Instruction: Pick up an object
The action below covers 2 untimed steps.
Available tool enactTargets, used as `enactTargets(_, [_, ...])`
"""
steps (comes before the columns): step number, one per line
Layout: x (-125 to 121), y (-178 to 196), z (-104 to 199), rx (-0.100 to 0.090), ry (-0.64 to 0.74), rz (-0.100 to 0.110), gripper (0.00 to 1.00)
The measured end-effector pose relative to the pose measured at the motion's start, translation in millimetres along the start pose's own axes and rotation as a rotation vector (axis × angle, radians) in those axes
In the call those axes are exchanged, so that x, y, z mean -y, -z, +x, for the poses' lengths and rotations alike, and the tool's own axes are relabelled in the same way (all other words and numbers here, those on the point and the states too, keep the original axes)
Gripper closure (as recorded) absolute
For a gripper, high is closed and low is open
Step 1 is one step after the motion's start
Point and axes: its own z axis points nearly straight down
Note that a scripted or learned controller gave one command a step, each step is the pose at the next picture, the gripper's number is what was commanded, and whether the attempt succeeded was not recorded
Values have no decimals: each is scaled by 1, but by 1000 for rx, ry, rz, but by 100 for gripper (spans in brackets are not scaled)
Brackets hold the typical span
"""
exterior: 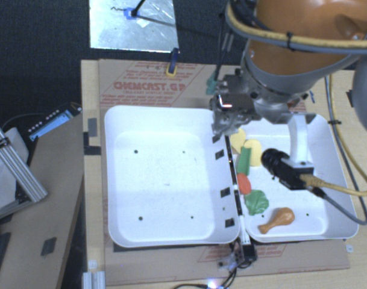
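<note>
So from the overhead camera view we've got the claw (pixel 222 125) hanging low at the back left corner of the right bin (pixel 337 161), right by the divider between the two bins. Honestly we can't tell what state it's in, since the wrist and its clutter hide the business end. The stuff to grab sits just below and to the right of it: a yellow piece (pixel 248 144) closest, a green stick (pixel 244 159) touching that, then a red piece (pixel 244 185), a leafy green piece (pixel 256 201) and an orange drumstick (pixel 277 219) furthest off. To its left, the left bin (pixel 165 173). We'd say aim for the drumstick: it lies apart from the pile, so there's less chance of nudging neighbours. Come straight down and straddle the thin end.
</note>
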Motion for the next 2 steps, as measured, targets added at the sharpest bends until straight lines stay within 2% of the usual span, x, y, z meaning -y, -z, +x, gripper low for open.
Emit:
enactTargets(1, [-8, -188, 57, 3, 0, 10, 100])
enactTargets(2, [-34, -217, 88, 0, -1, -2, 100])
